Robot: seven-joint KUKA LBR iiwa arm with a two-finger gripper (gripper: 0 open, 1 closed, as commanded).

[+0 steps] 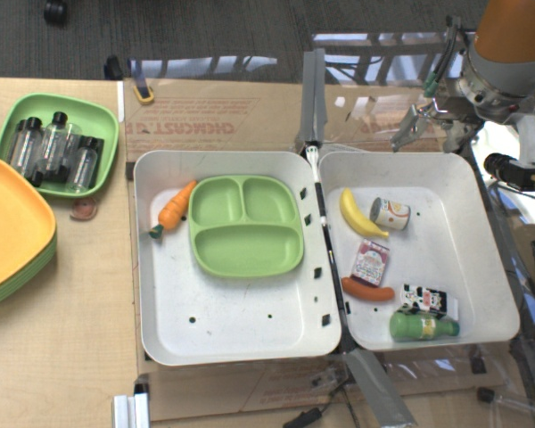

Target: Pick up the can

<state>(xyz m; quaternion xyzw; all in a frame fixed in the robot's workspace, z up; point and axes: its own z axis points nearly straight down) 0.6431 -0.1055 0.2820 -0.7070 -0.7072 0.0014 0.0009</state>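
Observation:
The can (390, 213) is small and white with an orange label. It lies on its side in the right bin (481, 239), toward the back, touching the tip of a yellow banana (360, 215). My gripper (425, 125) hangs above the back rim of the right bin, up and to the right of the can and well clear of it. Nothing is seen in its grasp. The grey arm with its orange band (508, 16) rises to the upper right.
The right bin also holds a red-and-white packet (371, 262), a sausage (368, 290), a green bottle (423, 327) and a black-and-white carton (425, 300). In the left bin (232, 328) lie a green divided plate (246, 225) and a carrot (173, 208). Left of the bins are a green tray of bottles (57, 144) and orange plates (13, 230).

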